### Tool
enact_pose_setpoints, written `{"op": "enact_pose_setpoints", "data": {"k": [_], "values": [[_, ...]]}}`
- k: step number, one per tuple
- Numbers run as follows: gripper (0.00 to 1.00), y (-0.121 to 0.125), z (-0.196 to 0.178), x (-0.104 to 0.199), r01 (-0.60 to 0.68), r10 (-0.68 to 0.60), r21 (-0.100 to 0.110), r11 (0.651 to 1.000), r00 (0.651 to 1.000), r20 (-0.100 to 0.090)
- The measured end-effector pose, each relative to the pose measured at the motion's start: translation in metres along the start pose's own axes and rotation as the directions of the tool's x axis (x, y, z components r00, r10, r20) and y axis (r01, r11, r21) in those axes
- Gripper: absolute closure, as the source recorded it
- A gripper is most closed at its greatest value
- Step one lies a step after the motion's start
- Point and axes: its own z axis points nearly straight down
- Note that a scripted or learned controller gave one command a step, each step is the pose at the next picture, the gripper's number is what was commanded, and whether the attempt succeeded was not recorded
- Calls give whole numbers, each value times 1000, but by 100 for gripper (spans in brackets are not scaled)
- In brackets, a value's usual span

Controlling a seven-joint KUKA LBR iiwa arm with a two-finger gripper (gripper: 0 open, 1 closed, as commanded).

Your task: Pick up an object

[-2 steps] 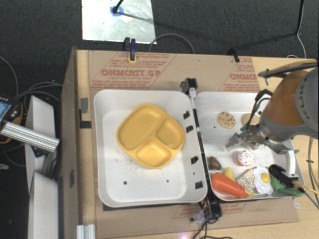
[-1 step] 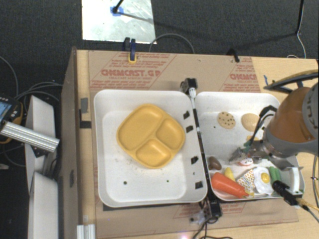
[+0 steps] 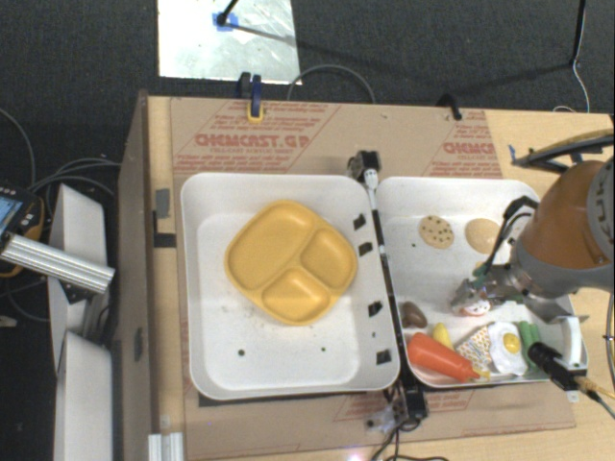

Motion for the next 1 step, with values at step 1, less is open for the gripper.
{"op": "enact_pose_setpoints", "data": {"k": [1], "values": [[100,131,-20,67,13,-13,-11,1000,1000,-2]]}}
